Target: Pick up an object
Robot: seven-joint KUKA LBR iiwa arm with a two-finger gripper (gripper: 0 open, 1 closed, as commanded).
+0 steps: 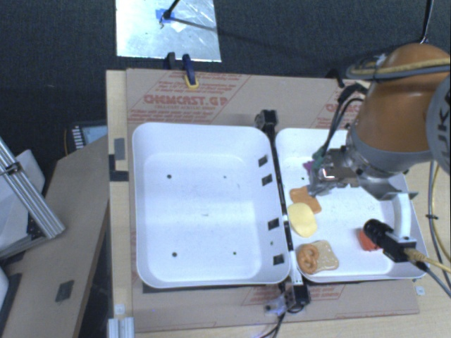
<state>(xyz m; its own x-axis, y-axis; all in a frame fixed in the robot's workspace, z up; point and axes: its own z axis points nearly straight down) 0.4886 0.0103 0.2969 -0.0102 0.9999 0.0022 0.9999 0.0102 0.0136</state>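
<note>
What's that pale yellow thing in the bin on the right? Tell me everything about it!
The yellow piece is a smooth, pale, rounded lump, a bit like toy food. It lies flat on the floor of the right bin, close to the divider between the two bins. Its top edge meets an orange piece; a tan pretzel-like piece sits just below it. The gripper is above it, apart from it.

Left bin (201,206): white, few small dark dots on floor. Right bin (338,213): white. Divider between bins (277,196): black. Inside right bin: pale yellow piece (304,220), orange piece (305,196) above it, tan bread-like piece (318,256) with orange-brown curl, red-orange piece (367,239). Arm (402,111): orange-brown band, grey below. Board under bins (211,97): light brown cardboard, red lettering. Metal sheet (169,20): silver. Clamp (189,69): blue with yellow tip.
</note>
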